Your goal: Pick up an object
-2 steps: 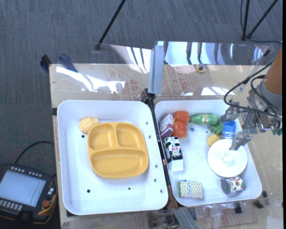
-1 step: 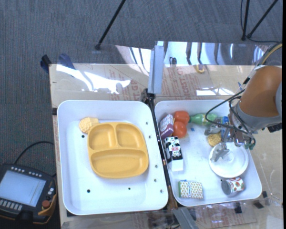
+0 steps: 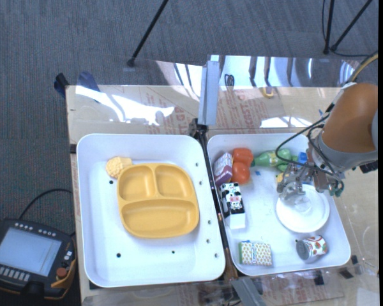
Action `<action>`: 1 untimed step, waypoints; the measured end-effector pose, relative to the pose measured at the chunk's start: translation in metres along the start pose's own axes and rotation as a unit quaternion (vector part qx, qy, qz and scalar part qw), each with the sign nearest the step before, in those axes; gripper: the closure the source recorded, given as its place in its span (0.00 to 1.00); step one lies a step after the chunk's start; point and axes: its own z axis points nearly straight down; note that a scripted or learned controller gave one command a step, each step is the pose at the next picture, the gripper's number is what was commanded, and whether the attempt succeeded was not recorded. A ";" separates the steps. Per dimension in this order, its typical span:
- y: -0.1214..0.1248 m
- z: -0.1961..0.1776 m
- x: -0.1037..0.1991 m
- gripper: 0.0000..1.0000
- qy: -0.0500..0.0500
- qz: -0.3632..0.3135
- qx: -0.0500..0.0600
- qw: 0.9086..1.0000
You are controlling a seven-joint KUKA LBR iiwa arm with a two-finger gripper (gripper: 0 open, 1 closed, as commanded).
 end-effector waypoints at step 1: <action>0.029 0.016 -0.032 1.00 0.003 0.143 0.002 0.990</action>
